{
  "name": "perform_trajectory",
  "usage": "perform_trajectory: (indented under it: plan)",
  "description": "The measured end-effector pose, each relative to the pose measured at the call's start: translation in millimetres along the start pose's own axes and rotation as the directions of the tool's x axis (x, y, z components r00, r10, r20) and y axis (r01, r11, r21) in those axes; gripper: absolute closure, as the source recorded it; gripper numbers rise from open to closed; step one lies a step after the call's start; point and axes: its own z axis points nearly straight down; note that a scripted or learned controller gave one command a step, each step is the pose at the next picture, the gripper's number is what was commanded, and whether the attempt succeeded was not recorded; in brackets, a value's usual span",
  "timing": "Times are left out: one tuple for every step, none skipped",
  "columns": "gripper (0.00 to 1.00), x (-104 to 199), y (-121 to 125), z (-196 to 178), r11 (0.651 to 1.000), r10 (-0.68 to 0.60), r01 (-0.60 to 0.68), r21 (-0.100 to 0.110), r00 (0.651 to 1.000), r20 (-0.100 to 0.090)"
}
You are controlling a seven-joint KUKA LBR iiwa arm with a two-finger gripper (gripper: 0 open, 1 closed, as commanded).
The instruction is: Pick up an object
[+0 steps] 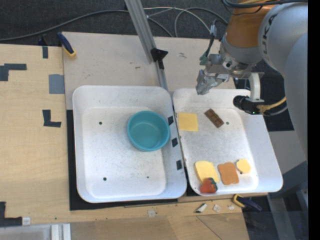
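Observation:
My gripper hangs over the far left corner of the right bin, above its rim, with nothing seen between its fingers. In that bin lie a pale yellow square slice, a brown bar, a yellow piece, an orange toast-like piece, a small yellow round piece and a red strawberry. A teal bowl sits upright in the left bin. The brown bar is the item closest to the gripper, a little below and to its right.
A slanted metal pole rises behind the left bin. Cables lie on the dark floor at the back. A blue-and-yellow clamp sits at the bench's far left corner, another at the front near the right bin.

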Motion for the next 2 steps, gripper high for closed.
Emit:
perform_trajectory:
  plan:
    - [1.0, 55, 2, -2, 1.0, 0.0, 0.0, 0.002, 1.0, 0.0]
    - [1.0, 105, 8, 5, 1.0, 0.001, -0.001, 0.002, 1.0, 0.001]
